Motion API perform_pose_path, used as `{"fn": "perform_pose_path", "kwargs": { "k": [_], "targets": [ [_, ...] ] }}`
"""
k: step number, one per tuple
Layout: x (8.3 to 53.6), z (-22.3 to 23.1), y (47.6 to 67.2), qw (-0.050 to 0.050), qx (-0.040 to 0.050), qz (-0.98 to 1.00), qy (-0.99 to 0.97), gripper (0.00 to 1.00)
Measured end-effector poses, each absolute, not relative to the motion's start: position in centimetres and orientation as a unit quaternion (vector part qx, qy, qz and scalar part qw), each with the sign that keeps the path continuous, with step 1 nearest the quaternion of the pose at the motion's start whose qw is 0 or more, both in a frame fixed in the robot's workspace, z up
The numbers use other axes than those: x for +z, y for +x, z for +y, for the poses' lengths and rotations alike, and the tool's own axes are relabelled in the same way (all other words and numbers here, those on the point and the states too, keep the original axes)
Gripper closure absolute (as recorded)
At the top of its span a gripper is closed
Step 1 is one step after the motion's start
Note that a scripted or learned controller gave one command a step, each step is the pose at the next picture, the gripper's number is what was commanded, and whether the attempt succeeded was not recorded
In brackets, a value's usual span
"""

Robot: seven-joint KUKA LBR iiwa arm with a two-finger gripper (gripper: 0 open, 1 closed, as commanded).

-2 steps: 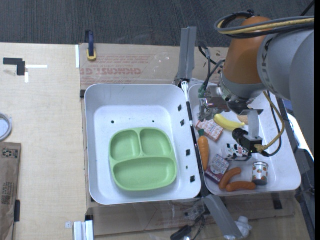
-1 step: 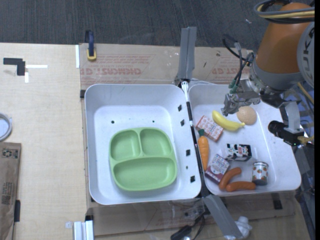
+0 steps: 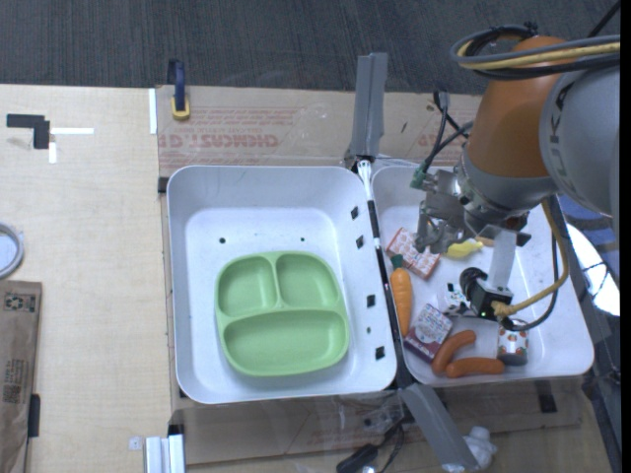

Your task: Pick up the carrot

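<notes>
Found the gripper (image 3: 431, 236) low over the far left part of the right bin (image 3: 577, 358), pointing down from the grey and orange arm (image 3: 513, 116) that reached in from the right. Could not tell whether clenched or released, with dark metal and cables crowding that spot. Spotted a small red-and-white packet (image 3: 414, 254) on the bin floor right at the gripper's lower end, and a yellow, banana-like item (image 3: 461, 249) just to the right of it. Located the carrot (image 3: 401, 302) just on the near side of that packet, lying flat along the bin's left wall, green top toward the far side and orange tip toward the near side, apart from the gripper. Noted a dark maroon packet (image 3: 431, 323) just right of the carrot's near end. Counted two reddish-orange sausages (image 3: 455, 346) side by side in the near part of the same bin, with a small white-and-orange item (image 3: 512, 342) just to their right. Saw in the left bin (image 3: 177, 264) a green divided plate (image 3: 284, 313) with three compartments, resting flat toward the near side. Made out on the bench beyond the bins a blue-and-yellow clamp (image 3: 178, 92) at the far edge, a black L-shaped piece (image 3: 30, 126) far left, a roll of tape (image 3: 5, 251) at the left edge, and a brown paper bag (image 3: 15, 353) nearer.
</notes>
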State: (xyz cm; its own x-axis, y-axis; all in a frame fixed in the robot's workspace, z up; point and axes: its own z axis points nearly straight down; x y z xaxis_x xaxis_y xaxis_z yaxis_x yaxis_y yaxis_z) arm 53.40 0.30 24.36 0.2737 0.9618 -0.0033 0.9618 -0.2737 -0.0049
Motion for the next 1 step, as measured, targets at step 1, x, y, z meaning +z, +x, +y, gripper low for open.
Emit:
{"fn": "perform_pose_path", "kwargs": {
  "k": [1],
  "targets": [
    [19.03,2.83,48.65,0.001,0.002,-0.727,-0.687,1.0]
  ]
}}
